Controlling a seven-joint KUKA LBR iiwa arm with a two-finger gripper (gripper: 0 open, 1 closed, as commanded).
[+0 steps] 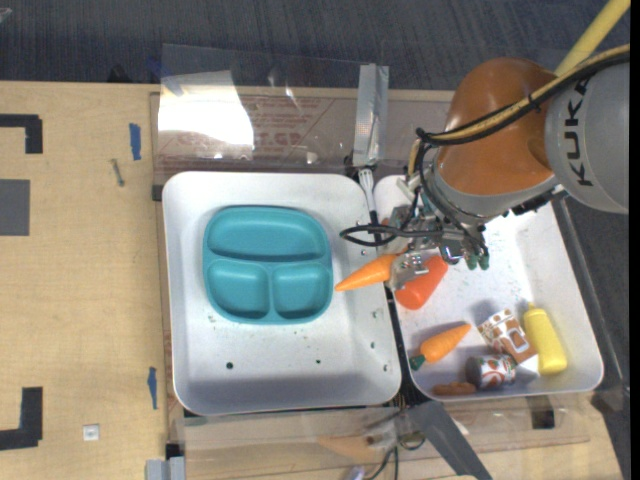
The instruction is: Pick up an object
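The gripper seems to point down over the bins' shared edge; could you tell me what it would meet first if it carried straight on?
Most likely the large carrot lying across the divider, directly under the gripper. Depth is hard to judge; they may already touch.

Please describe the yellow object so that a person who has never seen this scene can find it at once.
Look at the right white bin, the one the grey arm reaches over. Go to its near right corner, where small items cluster. The yellow object is a plain stubby cylinder at the far right of that group, beside a patterned orange-and-white piece.
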